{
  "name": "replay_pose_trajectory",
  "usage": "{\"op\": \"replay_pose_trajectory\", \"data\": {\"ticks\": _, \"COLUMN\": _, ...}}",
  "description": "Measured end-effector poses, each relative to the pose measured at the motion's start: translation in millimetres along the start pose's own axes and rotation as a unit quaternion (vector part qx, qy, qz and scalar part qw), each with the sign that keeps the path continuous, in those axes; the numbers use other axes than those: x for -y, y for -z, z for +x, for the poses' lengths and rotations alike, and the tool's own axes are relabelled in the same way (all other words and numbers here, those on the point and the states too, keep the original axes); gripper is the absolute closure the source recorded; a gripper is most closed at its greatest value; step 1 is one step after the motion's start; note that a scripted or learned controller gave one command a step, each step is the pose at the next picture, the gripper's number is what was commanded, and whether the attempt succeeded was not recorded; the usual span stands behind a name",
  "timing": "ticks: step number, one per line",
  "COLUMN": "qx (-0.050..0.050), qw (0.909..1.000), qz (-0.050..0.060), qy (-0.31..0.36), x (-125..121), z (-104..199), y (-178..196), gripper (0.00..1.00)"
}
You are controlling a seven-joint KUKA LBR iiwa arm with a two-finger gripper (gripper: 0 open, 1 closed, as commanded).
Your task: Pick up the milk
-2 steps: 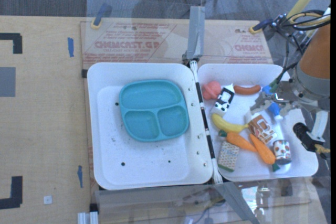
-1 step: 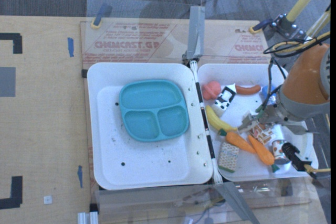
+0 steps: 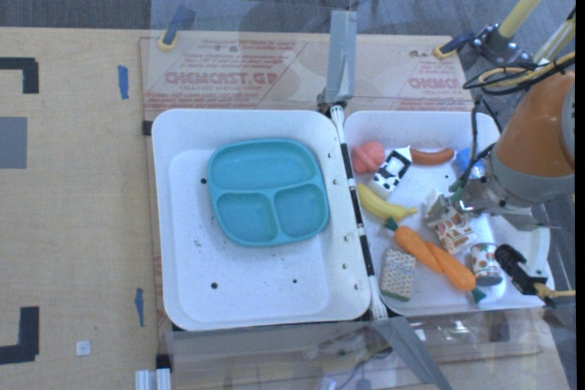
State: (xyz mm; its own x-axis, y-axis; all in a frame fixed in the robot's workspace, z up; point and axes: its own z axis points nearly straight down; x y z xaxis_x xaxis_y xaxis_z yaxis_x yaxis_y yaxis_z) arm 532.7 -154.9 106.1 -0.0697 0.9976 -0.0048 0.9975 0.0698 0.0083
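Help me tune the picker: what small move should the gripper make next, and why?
Probably shift left and slightly up in the view: the gripper sits over a patterned box near the carrot, while the milk lies apart from it, beside the banana and pink fruit.

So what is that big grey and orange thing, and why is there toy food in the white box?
That grey and orange thing is a robot arm. It reaches in from the right, and the camera looks down on it from above the bench. At the arm's end is a gripper, like a hand with two fingers. Two white bins sit side by side. The left bin holds a blue plate with three sections. The right bin holds toy food: a small black and white milk carton, a banana, a carrot, a sausage and something pink and round. The robot's job is to pick up the milk. The gripper is low among the toys, to the right of the milk.
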Motion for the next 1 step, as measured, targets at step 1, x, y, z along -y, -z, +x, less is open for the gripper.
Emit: {"op": "replay_pose_trajectory", "data": {"ticks": 1, "qx": -0.002, "qw": 1.0, "qz": 0.004, "qy": 0.008, "x": -14.6, "z": 75.1, "y": 78.6, "gripper": 1.0}}
